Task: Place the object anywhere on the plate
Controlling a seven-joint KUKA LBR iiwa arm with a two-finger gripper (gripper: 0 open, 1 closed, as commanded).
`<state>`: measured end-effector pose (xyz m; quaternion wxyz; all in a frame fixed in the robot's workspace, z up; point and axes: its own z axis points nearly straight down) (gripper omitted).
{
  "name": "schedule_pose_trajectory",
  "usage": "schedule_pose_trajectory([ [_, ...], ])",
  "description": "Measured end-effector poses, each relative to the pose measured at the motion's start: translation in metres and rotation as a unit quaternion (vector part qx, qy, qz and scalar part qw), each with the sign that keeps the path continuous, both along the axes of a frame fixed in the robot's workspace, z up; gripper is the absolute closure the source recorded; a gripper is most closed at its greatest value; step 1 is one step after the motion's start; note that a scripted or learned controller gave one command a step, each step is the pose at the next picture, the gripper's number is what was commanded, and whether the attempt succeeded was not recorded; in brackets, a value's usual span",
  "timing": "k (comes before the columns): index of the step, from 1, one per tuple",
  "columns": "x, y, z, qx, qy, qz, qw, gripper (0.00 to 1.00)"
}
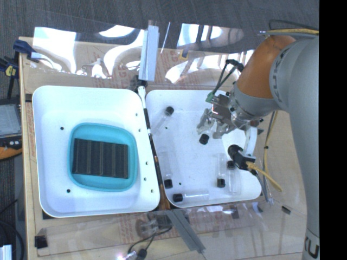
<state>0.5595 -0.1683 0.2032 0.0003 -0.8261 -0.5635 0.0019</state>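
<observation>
Over the right bin, the gripper hangs low; I cannot tell how it is set. Any grasp should be secure before crossing to the teal plate.

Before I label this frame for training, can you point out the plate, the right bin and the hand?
plate (81, 136): camera view, on its teal rim, left side.
right bin (181, 145): camera view, on bare white floor.
hand (212, 124): camera view, between the fingertips over the right bin.

Dark grey carpet; wooden bench
</observation>
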Motion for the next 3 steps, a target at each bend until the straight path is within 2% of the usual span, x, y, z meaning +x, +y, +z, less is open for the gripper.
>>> schedule_pose_trajectory([
  [1, -0.06, 0.081, -0.013, 0.0013, 0.002, 0.035, 0.9994, 1.0],
  [2, -0.033, 0.155, -0.012, 0.0013, 0.0, 0.173, 0.985, 1.0],
  [3, -0.033, 0.154, -0.012, 0.0011, -0.001, 0.172, 0.9851, 0.0],
])
